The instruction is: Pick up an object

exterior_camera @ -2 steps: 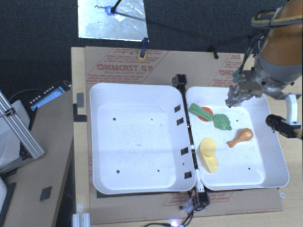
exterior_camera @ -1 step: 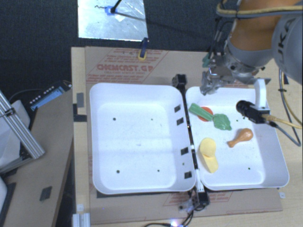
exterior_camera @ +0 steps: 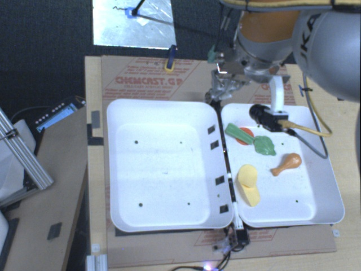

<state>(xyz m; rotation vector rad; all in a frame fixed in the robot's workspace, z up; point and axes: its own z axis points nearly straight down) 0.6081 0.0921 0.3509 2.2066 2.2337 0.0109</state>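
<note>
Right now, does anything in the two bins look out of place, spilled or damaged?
Nothing looks spilled or broken. The yellow piece, the brown drumstick-shaped toy, the green piece and the red piece under it all lie inside the right bin. The gripper hangs above the far edge between the bins, away from all four.

The gripper [exterior_camera: 224, 89] hangs over the far end of the seam between the two bins. To its left lies the left bin [exterior_camera: 163, 162]. Right and nearer, in the right bin [exterior_camera: 324, 191]: a leafy vegetable toy [exterior_camera: 256, 140], a drumstick toy [exterior_camera: 287, 164] further right, a banana toy [exterior_camera: 249, 184] nearest.
</note>
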